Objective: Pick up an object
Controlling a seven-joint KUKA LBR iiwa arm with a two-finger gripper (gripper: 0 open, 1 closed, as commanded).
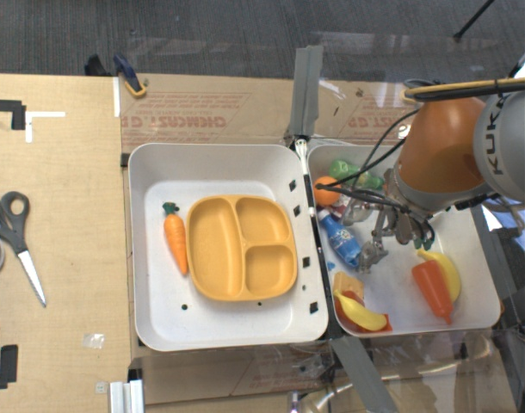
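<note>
**binwatcher:** So where's the arm at? I see the grey arm with the orange band (443, 149) coming in from the right of the frame, and its two-finger gripper (379, 249) hangs low over the right-hand shallow white bin (478, 317), roughly mid-bin.

**pickfail42:** Yep. Honestly can't tell if the fingers are released or clenched, cables and glare all over them. Nothing is visibly sitting between them, so I wouldn't call it a grab.

**binwatcher:** Closest candidate?

**pickfail42:** The blue plastic bottle-shaped toy (340, 239), just left of the gripper, close beside the fingers. Its long axis runs diagonally, upper left to lower right, so my guess is the fingers need to close across that line, not along it. The red toy pepper (433, 291) with the yellow banana (447, 269) tucked against it lies lower right of the gripper. A yellow-and-red slice-like toy (361, 312) sits in the lower left corner of that bin.

**binwatcher:** And the left bin (151, 317)?

**pickfail42:** Orange toy carrot (176, 241) lying top-to-bottom next to a yellow three-compartment plastic plate (243, 246). Well apart from the gripper, I doubt that's the target.
</note>
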